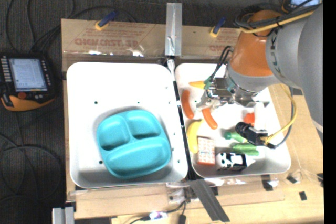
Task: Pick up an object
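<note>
2 white bins (79, 113), 1 teal tray (134, 144), approx 9 small toys in right bin (278, 162).

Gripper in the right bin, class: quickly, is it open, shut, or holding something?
Gripper: low over the right bin, above an orange sausage-shaped toy; open or shut cannot be told, and no object shows between its fingers.

The arm (302, 55) is a thick, smooth grey cylinder with a broad glossy orange band (252, 57) above the wrist. Below that sits a grey collar and the small dark metal tool (216, 93) with green fittings. Black and yellow cables (286, 123) loop along the arm's body.
</note>
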Controlling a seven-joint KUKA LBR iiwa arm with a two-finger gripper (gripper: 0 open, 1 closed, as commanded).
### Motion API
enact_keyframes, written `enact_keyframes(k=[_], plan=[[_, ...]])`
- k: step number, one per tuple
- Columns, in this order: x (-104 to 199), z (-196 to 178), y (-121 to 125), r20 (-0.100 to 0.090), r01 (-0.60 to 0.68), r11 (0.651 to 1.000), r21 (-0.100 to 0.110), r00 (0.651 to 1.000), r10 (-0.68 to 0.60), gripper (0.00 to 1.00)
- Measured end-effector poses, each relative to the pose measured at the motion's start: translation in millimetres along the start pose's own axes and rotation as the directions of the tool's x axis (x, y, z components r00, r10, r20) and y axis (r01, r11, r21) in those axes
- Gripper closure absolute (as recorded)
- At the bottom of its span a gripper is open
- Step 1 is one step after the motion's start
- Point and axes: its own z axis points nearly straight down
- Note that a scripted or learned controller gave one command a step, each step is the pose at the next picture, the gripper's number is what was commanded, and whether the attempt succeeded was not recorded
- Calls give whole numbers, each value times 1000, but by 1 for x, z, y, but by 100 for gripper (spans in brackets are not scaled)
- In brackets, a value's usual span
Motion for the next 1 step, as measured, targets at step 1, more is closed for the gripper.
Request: enact_keyframes(k=[1], plan=[[0, 0, 0, 0, 0, 1000, 0, 1000, 0, 0]])
